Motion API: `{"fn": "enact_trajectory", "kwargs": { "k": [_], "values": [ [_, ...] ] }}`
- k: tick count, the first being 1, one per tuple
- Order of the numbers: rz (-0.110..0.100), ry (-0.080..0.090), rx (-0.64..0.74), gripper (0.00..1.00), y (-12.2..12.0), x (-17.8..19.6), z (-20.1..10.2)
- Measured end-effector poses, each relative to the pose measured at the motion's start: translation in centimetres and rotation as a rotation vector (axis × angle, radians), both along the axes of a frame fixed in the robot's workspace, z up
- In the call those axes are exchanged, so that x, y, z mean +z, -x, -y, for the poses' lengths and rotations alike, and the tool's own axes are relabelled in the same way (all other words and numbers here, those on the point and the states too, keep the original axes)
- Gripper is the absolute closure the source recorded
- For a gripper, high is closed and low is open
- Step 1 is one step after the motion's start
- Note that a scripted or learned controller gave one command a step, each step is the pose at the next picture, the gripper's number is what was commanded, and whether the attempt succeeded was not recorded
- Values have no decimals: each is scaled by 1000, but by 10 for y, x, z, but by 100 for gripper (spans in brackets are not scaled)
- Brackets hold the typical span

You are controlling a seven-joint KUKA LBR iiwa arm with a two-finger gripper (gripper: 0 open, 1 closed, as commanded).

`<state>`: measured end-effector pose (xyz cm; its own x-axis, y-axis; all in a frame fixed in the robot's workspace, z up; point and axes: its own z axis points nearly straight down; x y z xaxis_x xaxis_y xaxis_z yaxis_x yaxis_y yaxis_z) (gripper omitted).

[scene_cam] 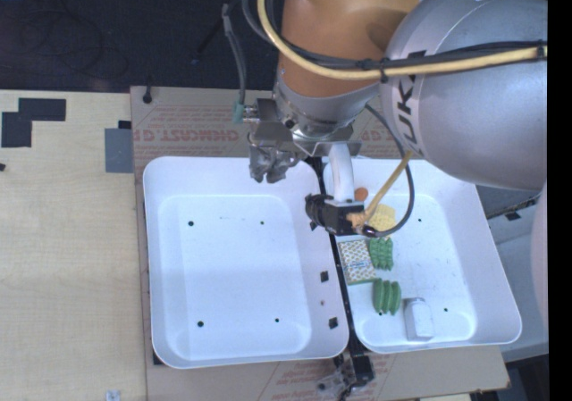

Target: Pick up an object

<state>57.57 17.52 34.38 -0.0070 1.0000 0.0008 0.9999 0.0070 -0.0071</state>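
Objects [375, 256] were all bunched in the right-hand bin [487, 274]: a yellow piece [382, 218], a tiny orange one [360, 194], a patterned card [356, 260], two green toys [387, 296] and a white block [417, 318] near the front. Meanwhile the claw [271, 165] hung over the back rim of the left-hand bin [232, 265], well away from them. Couldn't tell if it was open or closed.
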Motion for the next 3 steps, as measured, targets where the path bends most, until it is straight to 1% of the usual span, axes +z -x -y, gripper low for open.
{"fn": "enact_trajectory", "kwargs": {
  "k": [1,2,3],
  "values": [
    [5,0,0,100,1,8,-73],
    [5,0,-3,100,86,45,-61],
    [-10,9,-8,100,103,-70,-41]
  ]
}}
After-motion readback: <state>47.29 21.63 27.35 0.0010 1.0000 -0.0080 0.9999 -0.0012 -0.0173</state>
